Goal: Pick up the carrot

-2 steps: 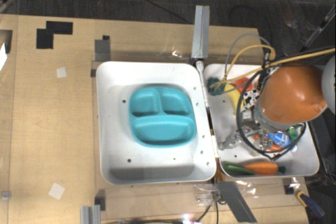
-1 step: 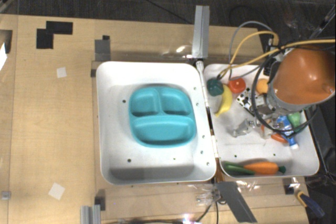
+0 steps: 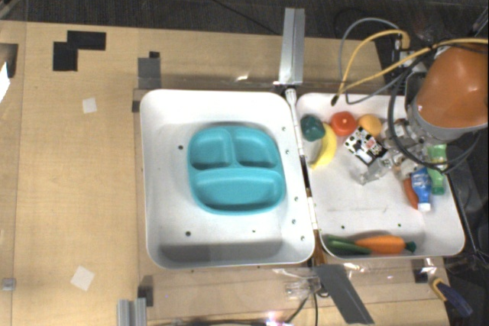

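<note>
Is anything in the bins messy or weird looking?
Nothing looks spilled or broken. The carrot lies flat against the near wall of the right bin, apart from the other toys, and the blue tray sits slightly turned in the left bin.

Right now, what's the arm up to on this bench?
The arm reaches in from the right over the right bin, its end effector low near the bin's middle. The carrot it should pick up lies apart from it, against the bin's near wall beside a green vegetable, so nothing is lifted yet. Other toy food sits at the bin's far end. The left bin holds a blue divided plate.
</note>
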`<move>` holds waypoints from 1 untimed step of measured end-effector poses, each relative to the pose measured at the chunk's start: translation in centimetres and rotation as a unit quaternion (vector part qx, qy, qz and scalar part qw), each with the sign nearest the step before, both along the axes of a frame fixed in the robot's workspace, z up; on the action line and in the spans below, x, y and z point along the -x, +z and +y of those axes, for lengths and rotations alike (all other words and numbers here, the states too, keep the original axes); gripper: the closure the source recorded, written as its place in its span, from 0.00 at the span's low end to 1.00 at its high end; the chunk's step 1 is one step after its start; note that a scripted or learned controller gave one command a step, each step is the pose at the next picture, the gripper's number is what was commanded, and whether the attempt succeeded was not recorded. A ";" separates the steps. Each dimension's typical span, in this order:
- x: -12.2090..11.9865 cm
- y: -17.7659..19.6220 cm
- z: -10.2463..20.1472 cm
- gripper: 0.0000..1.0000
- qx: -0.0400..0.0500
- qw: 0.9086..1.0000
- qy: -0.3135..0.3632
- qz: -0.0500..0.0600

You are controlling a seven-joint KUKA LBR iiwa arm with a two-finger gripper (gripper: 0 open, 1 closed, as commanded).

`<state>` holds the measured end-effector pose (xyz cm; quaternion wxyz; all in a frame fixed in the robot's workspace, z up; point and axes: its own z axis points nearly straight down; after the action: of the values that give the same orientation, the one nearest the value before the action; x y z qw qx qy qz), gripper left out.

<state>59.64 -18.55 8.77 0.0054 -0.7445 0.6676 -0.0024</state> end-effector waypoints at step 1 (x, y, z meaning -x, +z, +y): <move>7.2 0.1 7.5 0.00 0.001 1.000 0.003 0.001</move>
<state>52.47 -11.04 8.91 0.0037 -0.7466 0.6653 -0.0023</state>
